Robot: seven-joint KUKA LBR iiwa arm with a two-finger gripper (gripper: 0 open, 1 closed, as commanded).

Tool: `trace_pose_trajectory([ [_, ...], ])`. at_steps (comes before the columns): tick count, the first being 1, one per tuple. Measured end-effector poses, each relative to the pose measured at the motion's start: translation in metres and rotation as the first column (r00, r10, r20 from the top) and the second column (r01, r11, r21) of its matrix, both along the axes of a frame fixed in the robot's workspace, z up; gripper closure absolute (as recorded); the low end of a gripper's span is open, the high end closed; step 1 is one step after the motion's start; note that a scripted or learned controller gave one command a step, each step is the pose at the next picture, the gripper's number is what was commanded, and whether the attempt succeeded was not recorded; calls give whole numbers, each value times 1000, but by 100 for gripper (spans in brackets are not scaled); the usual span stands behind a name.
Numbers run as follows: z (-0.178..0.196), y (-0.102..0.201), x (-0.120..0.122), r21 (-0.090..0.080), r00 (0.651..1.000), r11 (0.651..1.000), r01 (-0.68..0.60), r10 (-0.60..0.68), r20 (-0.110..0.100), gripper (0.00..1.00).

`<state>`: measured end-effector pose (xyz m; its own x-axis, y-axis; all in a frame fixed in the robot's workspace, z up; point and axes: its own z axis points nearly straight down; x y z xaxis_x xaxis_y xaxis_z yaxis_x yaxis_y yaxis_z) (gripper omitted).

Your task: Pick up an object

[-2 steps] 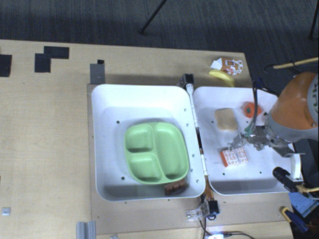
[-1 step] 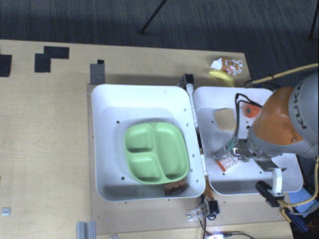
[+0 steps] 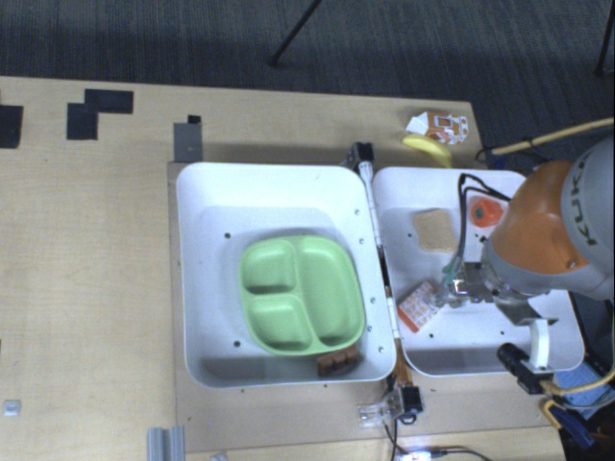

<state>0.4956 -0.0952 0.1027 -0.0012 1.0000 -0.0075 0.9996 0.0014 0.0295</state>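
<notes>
Hand [image 3: 450, 288]: low in the right bin [image 3: 567, 339], can't tell how it's set or whether it has anything
Packet [image 3: 419, 305]: small red-and-white one, flat on the bin floor, touching the hand on its outer side
Handling: probably light, crinkly, slippery
Grip spot: I'd pinch across its short edges

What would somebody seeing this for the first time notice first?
Most likely the bright green divided plate lying in the left bin, with a small brown thing at its near edge. Next comes the grey and orange arm reaching over the right bin, its gripper low beside a small red and white packet. A tan square lies farther back in that bin.
</notes>
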Motion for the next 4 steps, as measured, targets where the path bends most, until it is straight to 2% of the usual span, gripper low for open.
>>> trace_pose_trajectory([
  [1,-13,6,89,5,1000,1000,-4,4,-13,100],
  [2,126,67,134,8,1000,1000,-6,6,-22,100],
  [3,124,66,133,7,1000,1000,-5,5,-27,0],
  [4,60,-12,131,6,1000,1000,-1,1,-29,0],
])
